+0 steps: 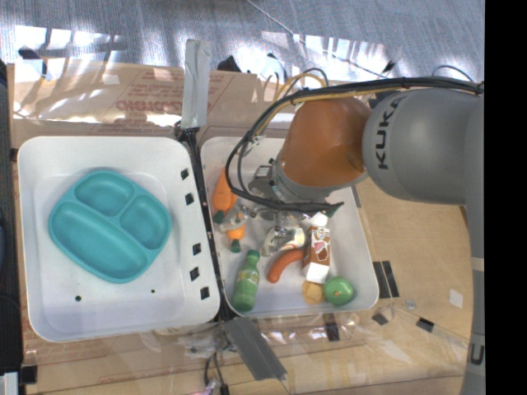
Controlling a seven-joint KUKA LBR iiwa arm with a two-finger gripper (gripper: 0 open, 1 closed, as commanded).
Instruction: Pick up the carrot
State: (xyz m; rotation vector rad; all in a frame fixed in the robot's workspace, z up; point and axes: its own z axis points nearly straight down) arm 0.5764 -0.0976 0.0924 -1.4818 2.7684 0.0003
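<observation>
so far the carrot (222,193) lies in the right bin (362,245), close against that bin's left wall and toward its far-left corner, tilted with its thick end up. it rests on the bin floor; nothing visible grips it, so my reading is that the pick is not yet made.

just below it sit a few small bits, one of them a little orange piece (235,243), hard to name at this size. nearer the bin's front edge: a green bottle (246,281) by the left wall, an orange-red sausage-shaped item (285,264) beside it, a small printed carton (317,252), and a green apple (338,290) at the front-right corner.

the arm (412,142) reaches over the right bin from its right side, orange band above the bin's middle. the gripper (284,239) hangs under the wrist in the clutter at the bin's centre, apart from the carrot; whether the fingers are apart or together i cannot tell, the wrist and clutter mask them.

left bin (33,220) holds a teal divided plate (109,225), untouched by the arm.

judgement: approach stage at most; grasp and lift both remain.
</observation>
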